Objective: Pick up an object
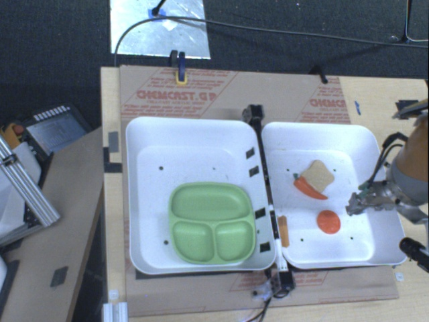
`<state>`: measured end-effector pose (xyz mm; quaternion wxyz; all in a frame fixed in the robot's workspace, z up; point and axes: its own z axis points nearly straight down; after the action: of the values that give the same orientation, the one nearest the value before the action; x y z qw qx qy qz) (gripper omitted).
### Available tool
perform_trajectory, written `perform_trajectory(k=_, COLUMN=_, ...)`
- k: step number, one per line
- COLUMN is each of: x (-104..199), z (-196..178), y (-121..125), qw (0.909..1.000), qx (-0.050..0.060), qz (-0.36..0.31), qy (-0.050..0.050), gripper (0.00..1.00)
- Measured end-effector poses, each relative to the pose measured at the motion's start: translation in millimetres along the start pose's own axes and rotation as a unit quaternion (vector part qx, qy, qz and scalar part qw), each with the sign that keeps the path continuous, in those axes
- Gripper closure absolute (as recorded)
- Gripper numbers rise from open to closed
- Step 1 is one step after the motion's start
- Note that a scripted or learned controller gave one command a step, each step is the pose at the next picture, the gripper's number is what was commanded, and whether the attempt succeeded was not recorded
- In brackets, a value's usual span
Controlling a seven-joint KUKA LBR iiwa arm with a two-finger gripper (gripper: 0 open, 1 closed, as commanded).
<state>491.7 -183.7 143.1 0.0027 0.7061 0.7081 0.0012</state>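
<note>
- The gripper (pixel 354 204) reached in from the right, low over the right side of the right bin (pixel 365 139); its fingertips were too small and blurred to judge, so whether it was wide or narrow could not be told, and nothing was visibly held between them.
- Just to the gripper's left, slightly nearer, lay a round orange-red ball (pixel 328 222) on the bin floor, close to the tool but apart from it.
- Farther left and farther back sat a tan block (pixel 318 176), touching or overlapping a small carrot-like piece (pixel 310 188) that lay at a slant beside it.
- A thin orange stick (pixel 283 231) lay along the divider between the two bins.
- The left bin (pixel 144 139) held a green divided plate (pixel 212 221), well apart from the tool.
- Judgement: the ball looked the likeliest target, being nearest and standing free of the others.
- To do the step well, the tool would need to centre over the ball before descending, with the fingers straddling its widest part, since a round thing tends to roll away if one finger touches first.
- The bin's right wall was near, so the approach should probably stay steep to avoid clipping the rim.
</note>
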Motion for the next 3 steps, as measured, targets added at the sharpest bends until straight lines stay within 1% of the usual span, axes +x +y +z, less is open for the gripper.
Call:
perform_trajectory(k=1, x=-11.5, z=-53.2, y=3.1, qw=1.0000, qx=-0.001, qz=0.000, qy=-0.001, gripper=1.00)
perform_trajectory(k=2, x=-12.0, z=-70.1, y=4.7, qw=1.0000, qx=0.000, qz=-0.001, qy=0.000, gripper=1.00)
perform_trajectory(k=3, x=28.5, z=-68.3, y=22.6, qw=1.0000, qx=0.001, qz=-0.003, qy=0.001, gripper=1.00)
